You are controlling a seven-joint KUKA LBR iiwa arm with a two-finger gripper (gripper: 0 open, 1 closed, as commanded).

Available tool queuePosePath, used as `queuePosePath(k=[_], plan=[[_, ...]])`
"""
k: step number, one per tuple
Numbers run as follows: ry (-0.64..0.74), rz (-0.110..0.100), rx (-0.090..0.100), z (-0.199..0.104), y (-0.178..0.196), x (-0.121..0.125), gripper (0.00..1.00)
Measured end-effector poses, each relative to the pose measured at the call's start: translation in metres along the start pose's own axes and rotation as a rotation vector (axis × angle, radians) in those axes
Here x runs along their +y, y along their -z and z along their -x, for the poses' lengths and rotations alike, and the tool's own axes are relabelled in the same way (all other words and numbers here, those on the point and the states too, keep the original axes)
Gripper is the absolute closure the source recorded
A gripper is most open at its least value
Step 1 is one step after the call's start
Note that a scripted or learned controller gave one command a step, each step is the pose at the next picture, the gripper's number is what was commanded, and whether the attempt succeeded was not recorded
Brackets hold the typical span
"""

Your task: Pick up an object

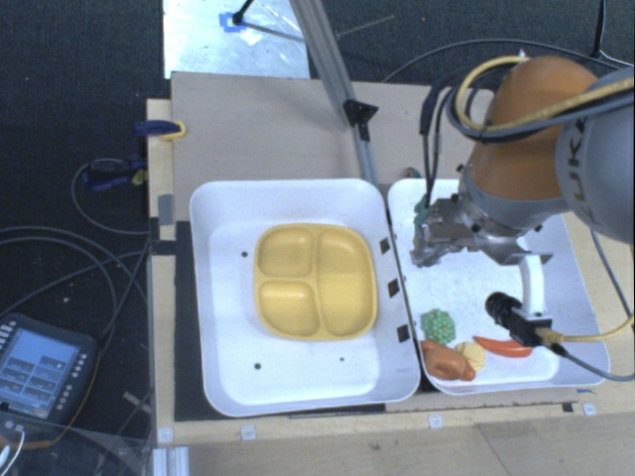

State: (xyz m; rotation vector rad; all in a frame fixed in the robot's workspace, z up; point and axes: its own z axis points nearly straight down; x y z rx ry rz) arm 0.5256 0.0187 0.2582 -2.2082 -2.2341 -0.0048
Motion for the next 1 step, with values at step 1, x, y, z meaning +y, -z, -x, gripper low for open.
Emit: queuePosePath(k=[1], plan=[[0.000,-0.002,0.000,-0.0502,-0.0024,-0.0121,1.00]])
